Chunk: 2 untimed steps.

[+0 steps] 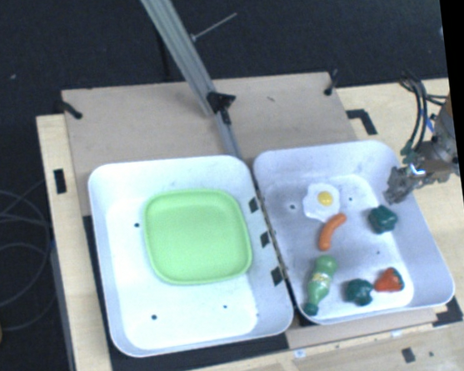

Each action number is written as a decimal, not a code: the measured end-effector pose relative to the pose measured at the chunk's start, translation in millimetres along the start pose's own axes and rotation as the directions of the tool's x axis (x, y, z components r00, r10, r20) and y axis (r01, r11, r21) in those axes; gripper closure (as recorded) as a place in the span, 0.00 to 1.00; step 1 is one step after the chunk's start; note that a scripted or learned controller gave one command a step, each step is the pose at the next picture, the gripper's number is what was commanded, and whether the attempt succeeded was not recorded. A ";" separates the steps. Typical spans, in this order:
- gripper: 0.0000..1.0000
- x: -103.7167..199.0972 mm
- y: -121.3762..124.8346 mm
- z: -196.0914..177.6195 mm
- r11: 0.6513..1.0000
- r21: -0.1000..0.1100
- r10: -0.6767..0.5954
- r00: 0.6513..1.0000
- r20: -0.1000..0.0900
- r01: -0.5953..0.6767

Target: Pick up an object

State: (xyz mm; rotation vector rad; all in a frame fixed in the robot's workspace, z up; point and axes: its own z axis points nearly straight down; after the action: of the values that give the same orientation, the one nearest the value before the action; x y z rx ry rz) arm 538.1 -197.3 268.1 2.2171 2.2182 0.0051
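Gripper at right bin's edge; finger state unreadable; nearest: dark green lumpy toy; advisable to centre above it, descend vertically, avoiding wall.

Even overhead light is falling on the bench, and the two white bins are glowing bright, close to washing out along the rim of the left bin. The right bin is taking on a faint bluish tint. Shadows are lying short and soft beside the small toys. The floor around the bench is sinking into near black. The whole picture is looking slightly soft and grainy, with fine detail blurring.
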 end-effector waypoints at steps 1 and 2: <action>1.00 -0.5 0.7 -26.0 1.000 0.003 0.000 1.000 -0.001 0.000; 1.00 49.4 16.4 -7.2 1.000 0.007 -0.003 1.000 -0.002 0.003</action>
State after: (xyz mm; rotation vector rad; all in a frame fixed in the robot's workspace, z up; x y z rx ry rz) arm 554.3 -147.9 275.3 2.2179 2.2256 -0.0002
